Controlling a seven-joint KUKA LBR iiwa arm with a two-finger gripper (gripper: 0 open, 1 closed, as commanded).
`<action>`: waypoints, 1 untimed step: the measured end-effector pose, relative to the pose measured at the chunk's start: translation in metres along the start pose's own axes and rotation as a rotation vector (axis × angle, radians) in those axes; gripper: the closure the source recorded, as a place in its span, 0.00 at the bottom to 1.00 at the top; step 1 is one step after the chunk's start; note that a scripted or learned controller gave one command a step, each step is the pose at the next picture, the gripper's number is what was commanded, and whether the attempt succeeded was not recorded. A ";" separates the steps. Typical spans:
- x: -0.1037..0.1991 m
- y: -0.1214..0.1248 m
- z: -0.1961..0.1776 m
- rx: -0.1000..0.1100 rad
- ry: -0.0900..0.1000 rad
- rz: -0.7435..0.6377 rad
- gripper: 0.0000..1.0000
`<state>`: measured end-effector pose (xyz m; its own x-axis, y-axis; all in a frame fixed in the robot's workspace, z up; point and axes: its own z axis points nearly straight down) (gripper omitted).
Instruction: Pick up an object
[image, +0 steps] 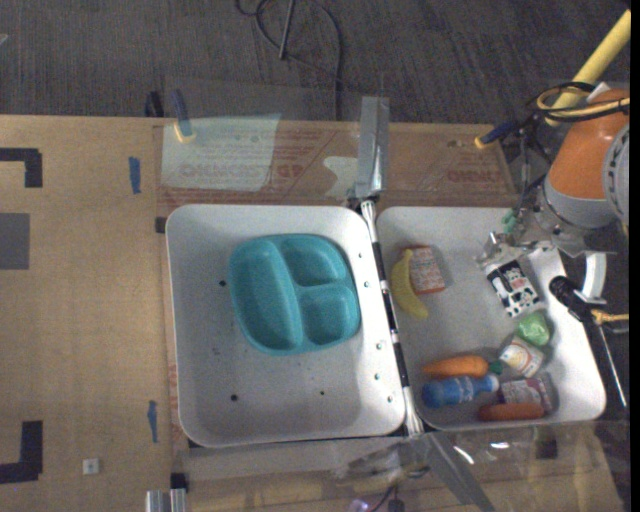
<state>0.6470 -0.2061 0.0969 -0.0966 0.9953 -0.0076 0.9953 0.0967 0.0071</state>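
My fingers (510, 240) are down at the far end of the right bin (455, 225), right above a small black-and-white carton (513, 286). Honestly it's too blurry to tell whether they're spread or pinching anything. The rest of the bin has a banana (404, 285) beside a reddish packet (427, 268), with a carrot (455, 366), blue bottle (456, 390) and green thing (536, 327) toward the near side, and the left bin (200, 400) holds a teal divided plate (295, 293).

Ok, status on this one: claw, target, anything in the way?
Claw low over right white bin, nothing visibly held. Black-and-white carton lies just beneath. Small green object close beside it.
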 end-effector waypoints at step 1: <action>0.061 0.028 -0.117 0.005 0.006 -0.167 1.00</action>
